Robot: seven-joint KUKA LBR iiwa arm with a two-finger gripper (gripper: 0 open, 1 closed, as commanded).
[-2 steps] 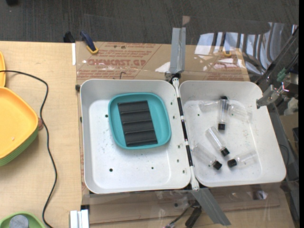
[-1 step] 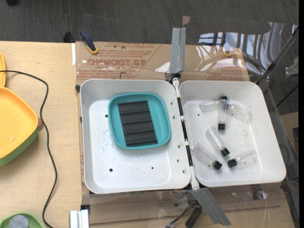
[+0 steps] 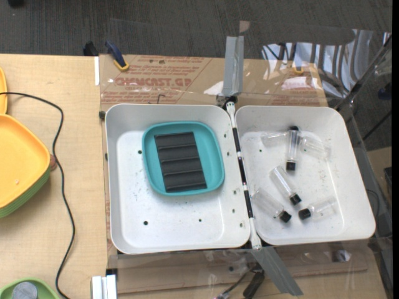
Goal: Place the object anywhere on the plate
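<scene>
In my left shallow white bin [image 3: 120, 185] sat a teal rounded-square plate [image 3: 149, 162], and on its middle lay a dark grey ribbed rectangular block [image 3: 179, 162], flat, with four ridges running crosswise. My right white bin [image 3: 350, 185] held several clear plastic tubes with black caps [image 3: 292, 148], scattered apart, lying on their sides

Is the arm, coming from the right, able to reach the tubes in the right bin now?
Probably yes: the clear tubes lie loose and uncovered on the floor of the right bin, on the arm's side, with nothing above them.
</scene>
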